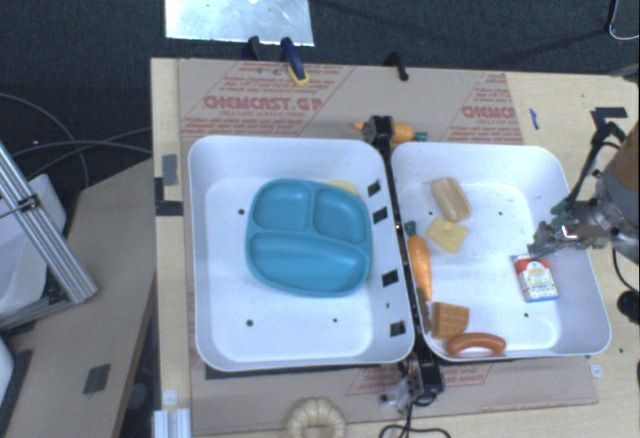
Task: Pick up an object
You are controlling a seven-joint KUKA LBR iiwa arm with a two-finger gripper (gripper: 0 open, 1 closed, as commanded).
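Observation:
The right bin (560, 171) holds several toy foods: a tan bread roll (450, 197), a yellow cheese wedge (447, 235), an orange carrot (420, 266) along the left wall, a brown cracker (449, 318), a red sausage (476, 344) and a small red-and-white carton (537, 279). My gripper (556, 234) hangs at the bin's right side, just above and to the right of the carton. Nothing shows between its fingers.
The left bin (215, 226) carries a blue divided tray (308, 236) with something yellow peeking out behind it. An orange item (400, 133) lies beyond the bins on the cardboard. A ring-shaped pastry (316, 418) sits at the bench's front edge.

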